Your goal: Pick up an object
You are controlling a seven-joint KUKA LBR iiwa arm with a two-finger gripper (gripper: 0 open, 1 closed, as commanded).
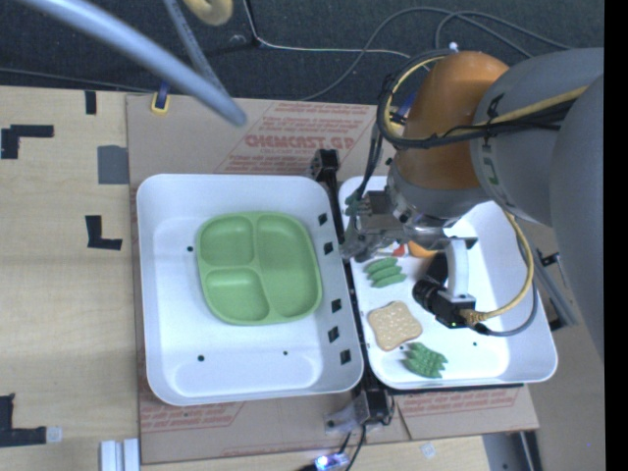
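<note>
The end effector [378, 235] hung low over the right bin [525, 361], beside the pea pod [386, 273]; its state could not be told.

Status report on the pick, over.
Gripper low at the right white bin's left edge, beside the green bean pod. Tan toast slice and leafy green piece lie untouched. Green divided plate sits in the left white bin.
</note>
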